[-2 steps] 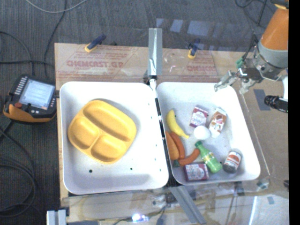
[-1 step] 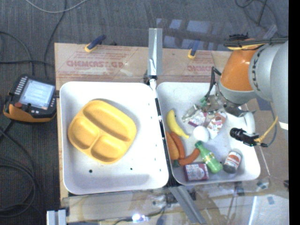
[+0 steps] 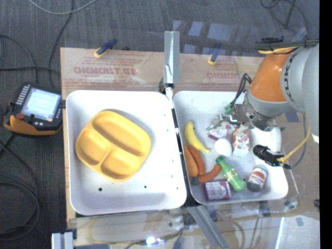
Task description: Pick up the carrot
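The carrot [image 3: 191, 163] is a long orange piece lying against the left wall of the right bin [image 3: 280, 191], just below the yellow banana [image 3: 195, 137]. A shorter red-orange piece [image 3: 209, 173] lies beside it to the right. My gripper [image 3: 236, 119] hangs under the grey and orange wrist over the upper right part of that bin, above some crumpled packets [image 3: 220, 128]. It is well to the right of the carrot and apart from it, and the wrist hides most of it.
The right bin also holds a white ball [image 3: 223, 147], a green bottle [image 3: 231, 174], a purple box [image 3: 217, 190], a small can [image 3: 257, 178] and a white carton [image 3: 240, 140]. A yellow divided plate [image 3: 113, 143] lies in the left bin [image 3: 83, 201]. A pendant [image 3: 35, 109] sits at the far left.
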